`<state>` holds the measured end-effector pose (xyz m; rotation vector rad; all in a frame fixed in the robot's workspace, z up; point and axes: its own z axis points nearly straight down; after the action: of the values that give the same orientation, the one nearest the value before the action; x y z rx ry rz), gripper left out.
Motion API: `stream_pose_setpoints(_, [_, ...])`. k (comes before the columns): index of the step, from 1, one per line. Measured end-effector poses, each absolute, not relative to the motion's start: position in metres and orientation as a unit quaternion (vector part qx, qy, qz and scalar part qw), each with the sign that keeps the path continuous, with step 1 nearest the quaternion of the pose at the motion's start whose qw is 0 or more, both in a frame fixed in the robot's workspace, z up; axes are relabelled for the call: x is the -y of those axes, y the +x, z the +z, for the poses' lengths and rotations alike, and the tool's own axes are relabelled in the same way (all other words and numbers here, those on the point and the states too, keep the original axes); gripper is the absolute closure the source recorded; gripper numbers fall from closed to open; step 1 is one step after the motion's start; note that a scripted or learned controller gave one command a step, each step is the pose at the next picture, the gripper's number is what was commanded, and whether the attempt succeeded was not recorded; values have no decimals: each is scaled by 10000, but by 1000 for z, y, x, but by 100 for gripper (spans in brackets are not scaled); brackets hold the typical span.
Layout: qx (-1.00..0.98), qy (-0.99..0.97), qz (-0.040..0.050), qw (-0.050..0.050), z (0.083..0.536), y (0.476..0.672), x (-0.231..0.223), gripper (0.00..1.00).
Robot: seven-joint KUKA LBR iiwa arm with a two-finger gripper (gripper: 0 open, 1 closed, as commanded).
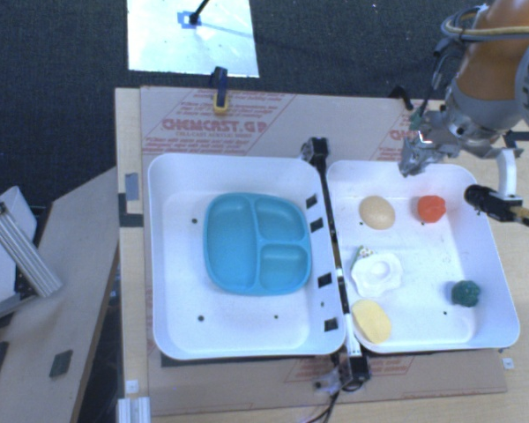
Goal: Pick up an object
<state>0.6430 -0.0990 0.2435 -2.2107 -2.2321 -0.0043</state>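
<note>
Claw (412, 162), grip state unclear, hangs over the right bin's (494, 320) far edge; nearest, just toward the camera, lie the egg (377, 211) and tomato (431, 208).

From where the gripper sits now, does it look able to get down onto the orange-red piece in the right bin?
Probably yes. The gripper hangs over the right bin's far edge, and the orange-red piece lies just below it, apart from the tan egg-shaped piece, with nothing over it.
</note>
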Motion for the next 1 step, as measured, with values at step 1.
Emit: stream_pose_setpoints(1, [7106, -7036, -10, 0, 246, 636, 40, 100])
